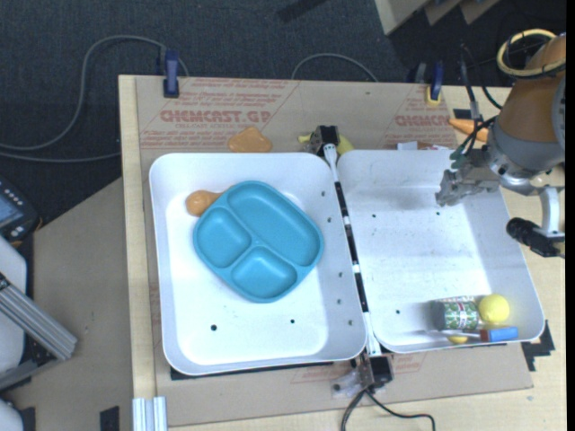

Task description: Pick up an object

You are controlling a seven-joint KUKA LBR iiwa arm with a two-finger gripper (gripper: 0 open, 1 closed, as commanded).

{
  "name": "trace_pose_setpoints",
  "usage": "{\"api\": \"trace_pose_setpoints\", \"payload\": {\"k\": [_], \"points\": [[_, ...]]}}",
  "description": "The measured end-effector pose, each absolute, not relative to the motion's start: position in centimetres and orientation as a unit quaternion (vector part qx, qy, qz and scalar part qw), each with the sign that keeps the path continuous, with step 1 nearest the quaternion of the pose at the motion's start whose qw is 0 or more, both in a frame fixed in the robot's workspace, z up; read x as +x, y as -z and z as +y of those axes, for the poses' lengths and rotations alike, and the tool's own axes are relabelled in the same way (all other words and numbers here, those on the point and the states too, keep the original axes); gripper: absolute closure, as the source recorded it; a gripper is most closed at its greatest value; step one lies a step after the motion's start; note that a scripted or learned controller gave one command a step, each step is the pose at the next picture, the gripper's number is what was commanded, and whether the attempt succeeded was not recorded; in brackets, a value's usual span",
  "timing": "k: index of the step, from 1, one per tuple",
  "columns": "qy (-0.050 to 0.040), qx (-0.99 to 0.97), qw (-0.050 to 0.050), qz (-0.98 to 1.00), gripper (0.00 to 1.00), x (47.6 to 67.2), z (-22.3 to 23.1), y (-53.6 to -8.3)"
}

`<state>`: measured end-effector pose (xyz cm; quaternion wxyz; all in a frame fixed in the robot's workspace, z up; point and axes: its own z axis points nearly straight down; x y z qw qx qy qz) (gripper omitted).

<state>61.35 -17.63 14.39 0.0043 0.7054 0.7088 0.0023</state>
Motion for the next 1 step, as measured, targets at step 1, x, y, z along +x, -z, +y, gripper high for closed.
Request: {"api": "trace_pose_setpoints", "payload": {"k": [1], "points": [[0.0006,0.706,-0.002,0.708,1.00,62.59,-13.78,-10.06]]}}
